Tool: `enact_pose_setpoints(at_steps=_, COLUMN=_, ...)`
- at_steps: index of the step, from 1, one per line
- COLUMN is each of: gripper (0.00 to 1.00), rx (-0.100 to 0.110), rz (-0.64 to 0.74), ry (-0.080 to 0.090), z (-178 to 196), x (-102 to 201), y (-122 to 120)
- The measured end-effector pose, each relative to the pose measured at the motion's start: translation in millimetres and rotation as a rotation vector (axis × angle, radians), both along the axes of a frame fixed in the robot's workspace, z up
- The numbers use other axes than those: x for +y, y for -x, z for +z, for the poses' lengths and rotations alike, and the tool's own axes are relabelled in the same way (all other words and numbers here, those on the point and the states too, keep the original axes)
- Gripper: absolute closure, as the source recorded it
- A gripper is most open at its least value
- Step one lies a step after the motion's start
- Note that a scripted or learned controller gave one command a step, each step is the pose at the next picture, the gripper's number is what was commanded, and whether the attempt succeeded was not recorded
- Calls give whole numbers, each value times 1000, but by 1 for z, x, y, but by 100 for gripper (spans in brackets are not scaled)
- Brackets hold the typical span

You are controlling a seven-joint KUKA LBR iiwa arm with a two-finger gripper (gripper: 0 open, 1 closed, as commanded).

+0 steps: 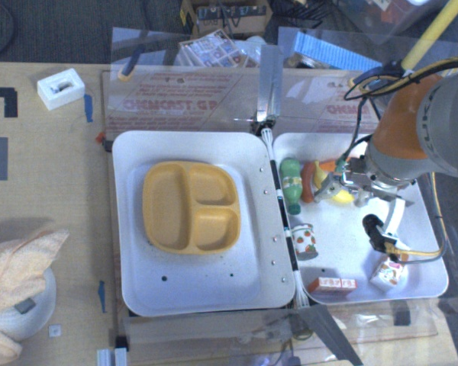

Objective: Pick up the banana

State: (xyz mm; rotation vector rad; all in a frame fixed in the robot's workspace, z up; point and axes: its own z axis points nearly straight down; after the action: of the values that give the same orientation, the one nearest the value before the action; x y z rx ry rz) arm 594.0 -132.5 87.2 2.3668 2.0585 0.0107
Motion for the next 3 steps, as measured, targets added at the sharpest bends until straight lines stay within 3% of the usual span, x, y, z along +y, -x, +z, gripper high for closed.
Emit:
enact_pose_setpoints(at_steps=1, gripper=100, rx=1, rz=1, ry=0, z=8, x=-1, y=-1)
enact_pose_setpoints(at_steps=2, gripper=0, rx=2, rz=0, ry=0, z=8, x=-1, y=-1)
enact_pose_setpoints(at_steps=3, gripper=0, rx=37, rz=-19, ry=-2, z=-2, x=-10, y=-66)
